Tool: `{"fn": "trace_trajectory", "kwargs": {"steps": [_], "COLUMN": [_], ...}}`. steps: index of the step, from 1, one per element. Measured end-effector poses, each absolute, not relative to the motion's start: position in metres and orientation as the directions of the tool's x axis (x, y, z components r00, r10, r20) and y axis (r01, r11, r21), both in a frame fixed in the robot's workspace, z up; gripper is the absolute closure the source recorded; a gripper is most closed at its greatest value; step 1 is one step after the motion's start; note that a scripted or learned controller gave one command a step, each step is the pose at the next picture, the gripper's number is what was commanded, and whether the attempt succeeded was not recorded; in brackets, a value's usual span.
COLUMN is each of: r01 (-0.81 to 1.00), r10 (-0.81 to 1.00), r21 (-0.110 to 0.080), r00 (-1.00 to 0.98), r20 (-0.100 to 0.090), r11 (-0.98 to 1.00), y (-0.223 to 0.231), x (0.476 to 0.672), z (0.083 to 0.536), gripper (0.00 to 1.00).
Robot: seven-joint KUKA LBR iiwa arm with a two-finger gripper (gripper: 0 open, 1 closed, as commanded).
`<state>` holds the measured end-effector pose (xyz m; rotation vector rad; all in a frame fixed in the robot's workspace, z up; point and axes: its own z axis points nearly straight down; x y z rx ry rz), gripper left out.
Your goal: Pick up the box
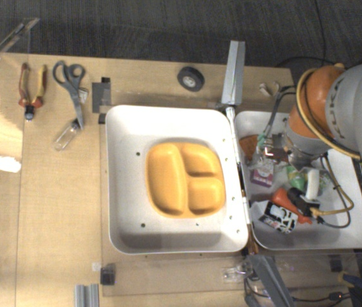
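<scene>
Where clutter crowds: end effector (pixel 267 162).

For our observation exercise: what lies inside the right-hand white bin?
The right bin holds a jumble: a black-and-white box, an orange-red item, a purple packet. The arm covers the bin's upper part, hiding anything beneath it.

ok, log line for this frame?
arm: over right bin | jaws: hidden | box: not identifiable in clutter | left bin: yellow tray
</scene>
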<state>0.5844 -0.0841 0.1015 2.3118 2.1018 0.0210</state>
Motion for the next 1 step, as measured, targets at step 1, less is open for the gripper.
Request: {"fn": "trace_trajectory", "kwargs": {"steps": [1], "r01": [0.99], "r10": [0.991], "r21": [0.008], "r00": [-0.137], "r20": [-0.001], "r11": [0.137], "y": [-0.0656], "x": [0.608], "z": [0.2241], "gripper": [1.0]}}
